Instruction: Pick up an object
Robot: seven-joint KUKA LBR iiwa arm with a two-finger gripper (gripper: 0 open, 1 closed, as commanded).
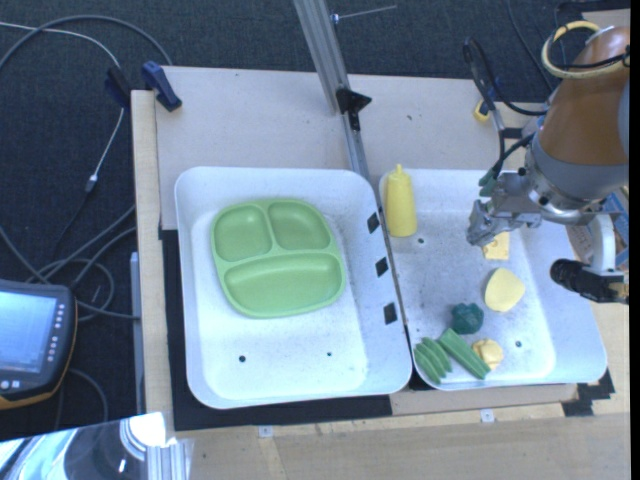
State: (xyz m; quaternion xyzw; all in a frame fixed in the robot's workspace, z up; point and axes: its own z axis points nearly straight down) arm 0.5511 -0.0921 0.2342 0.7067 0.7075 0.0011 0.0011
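Note:
My gripper (488, 228) hangs over the back of the right bin (530, 183), under the grey and orange arm. A small pale yellow wedge (497, 247) lies directly below it; contact cannot be judged. A yellow bottle (400, 201) lies at the bin's back left. A rounded yellow piece (503, 290) sits in the middle, and a dark green broccoli (466, 318) is in front of it. Green bean pods (447, 356) and a small yellow lump (488, 352) rest at the front edge.
The left bin (200, 268) holds a green divided plate (277, 256). A metal pole (325, 43) slants up from between the bins. Black clips (381, 265) line the shared wall. A black part (585, 280) juts over the right bin's right side.

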